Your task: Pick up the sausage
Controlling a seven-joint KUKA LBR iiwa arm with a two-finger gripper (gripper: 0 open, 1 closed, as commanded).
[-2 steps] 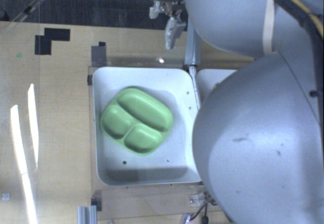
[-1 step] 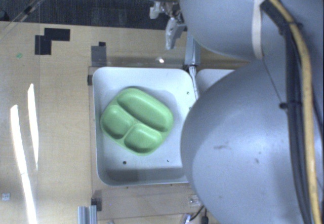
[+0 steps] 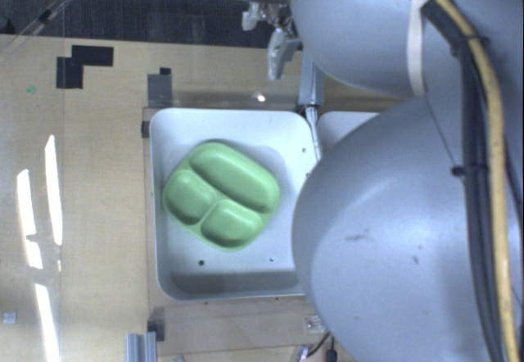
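The arm (image 3: 393, 229) is looming at three o'clock, probably hiding the sausage in the right bin (image 3: 348, 124). The gripper (image 3: 277, 49) is hanging at twelve o'clock; whether it's apart or together, I cannot tell. I'm expecting something light, soft and rollable: take it mid-length, across its width.

Light: bright, even, from overhead
Glare: white streaks on the counter (image 3: 49, 213) at left
Focus: the arm (image 3: 393, 237) looms close and soft
Shadows: faint inside the bin (image 3: 164, 270)
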